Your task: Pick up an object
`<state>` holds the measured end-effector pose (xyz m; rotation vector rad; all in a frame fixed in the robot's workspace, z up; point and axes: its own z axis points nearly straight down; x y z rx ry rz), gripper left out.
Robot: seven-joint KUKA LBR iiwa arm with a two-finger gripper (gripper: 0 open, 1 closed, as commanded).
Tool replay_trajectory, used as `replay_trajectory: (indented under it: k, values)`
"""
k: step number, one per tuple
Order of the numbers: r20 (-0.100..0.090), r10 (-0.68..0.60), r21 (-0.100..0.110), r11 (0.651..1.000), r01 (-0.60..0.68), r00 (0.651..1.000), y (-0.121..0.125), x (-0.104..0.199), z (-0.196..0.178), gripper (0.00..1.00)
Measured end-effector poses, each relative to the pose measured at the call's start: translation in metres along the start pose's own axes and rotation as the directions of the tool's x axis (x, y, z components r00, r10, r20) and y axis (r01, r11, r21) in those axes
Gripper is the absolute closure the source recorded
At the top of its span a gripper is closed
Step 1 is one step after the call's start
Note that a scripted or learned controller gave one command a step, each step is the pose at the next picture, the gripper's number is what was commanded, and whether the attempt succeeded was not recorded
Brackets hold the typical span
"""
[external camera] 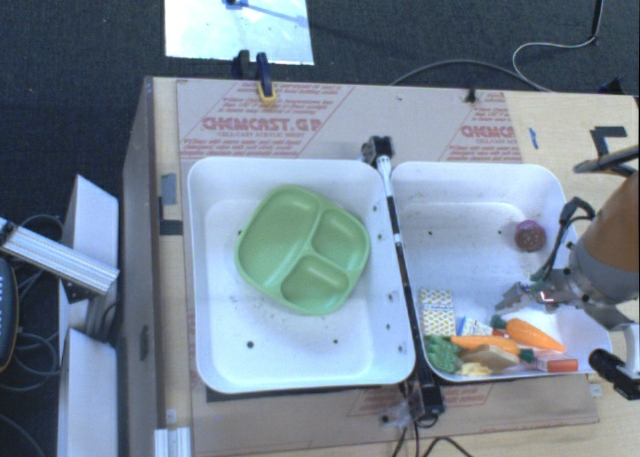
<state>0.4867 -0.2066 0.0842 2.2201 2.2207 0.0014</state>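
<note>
We look down on a desk (330, 110) topped with brown board printed in red, standing on dark carpet, with two shallow white bins side by side on it.

The arm (610, 245) enters from the right edge, grey with an orange band, and its gripper (540, 292) hangs low over the right bin (470, 195), near that bin's right wall. We cannot tell whether the gripper is released or clenched; its tip is a small dark and metallic tangle, and we see nothing between it that we could call held.

Just below and beside the gripper lies an orange carrot-shaped toy (533, 334), slanting toward the bin's front right corner. Left of it, along the front wall, is a small heap of toy food: a green leafy piece (440, 352), a second orange piece (470, 342), a pale patterned block (436, 310) and a small red piece (562, 366). These lie touching or overlapping; the finer pieces are too small for us to name. Above the gripper, apart from the heap, a round dark-reddish ball (530, 236) rests near the right wall.

Further out, the left bin (215, 275) holds a light green divided plate (303, 248), tilted and lying near the middle. Beyond the desk's far edge, a shiny square sheet (238, 5) lies on the carpet.
</note>
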Motion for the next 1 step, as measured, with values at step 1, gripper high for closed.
replay_trajectory:
  k: [1]
  values:
    - [0.0, 0.0, 0.0, 1.0, 0.0, 1.0, 0.0, 0.0, 0.0, 0.0]
